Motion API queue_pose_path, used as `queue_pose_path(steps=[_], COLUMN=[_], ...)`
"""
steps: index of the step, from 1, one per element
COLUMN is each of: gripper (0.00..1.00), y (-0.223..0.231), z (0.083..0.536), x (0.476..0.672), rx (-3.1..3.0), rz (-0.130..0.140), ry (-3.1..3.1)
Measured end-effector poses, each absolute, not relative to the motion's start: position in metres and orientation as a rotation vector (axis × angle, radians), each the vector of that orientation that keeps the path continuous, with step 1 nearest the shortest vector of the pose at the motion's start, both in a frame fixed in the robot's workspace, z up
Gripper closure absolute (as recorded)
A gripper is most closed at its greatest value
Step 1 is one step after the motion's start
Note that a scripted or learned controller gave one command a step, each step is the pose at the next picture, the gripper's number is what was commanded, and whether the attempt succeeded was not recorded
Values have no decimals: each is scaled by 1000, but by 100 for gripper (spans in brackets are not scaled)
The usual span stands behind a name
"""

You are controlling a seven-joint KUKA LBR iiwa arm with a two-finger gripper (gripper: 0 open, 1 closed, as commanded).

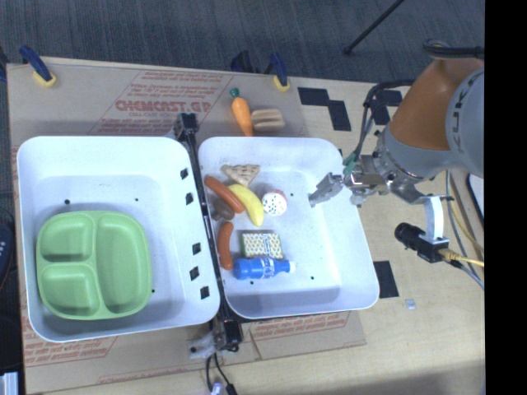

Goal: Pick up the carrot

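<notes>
cardboard covers the tabletop [165, 97] beneath two white bins; the jaws [325, 189] hang over the right bin [350, 253], near its right wall, and whether they are parted cannot be told; the carrot [241, 115] lies outside the bins, well up-left of the jaws, just beside a sandwich toy [268, 120]; a straight descent would likely miss it, and the sandwich or a sausage [224, 194] could be seized instead.

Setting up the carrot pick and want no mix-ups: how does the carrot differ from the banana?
The carrot is orange with a green top; the banana is yellow. The carrot lies outside the bins, on the cardboard beyond the right bin; the banana lies inside it among other toys. The carrot looks straight, the banana curved. Both are small, elongated toy foods.
</notes>
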State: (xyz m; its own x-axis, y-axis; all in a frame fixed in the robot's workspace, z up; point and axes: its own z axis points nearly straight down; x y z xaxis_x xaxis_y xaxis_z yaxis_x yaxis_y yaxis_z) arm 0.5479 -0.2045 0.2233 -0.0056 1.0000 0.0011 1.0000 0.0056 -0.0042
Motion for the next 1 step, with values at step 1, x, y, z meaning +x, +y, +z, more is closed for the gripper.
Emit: queue_pose_path(steps=[1], gripper=[0], y=[-167], z=[114], x=[630], rx=[-2147], rz=[5], ry=[-2286])
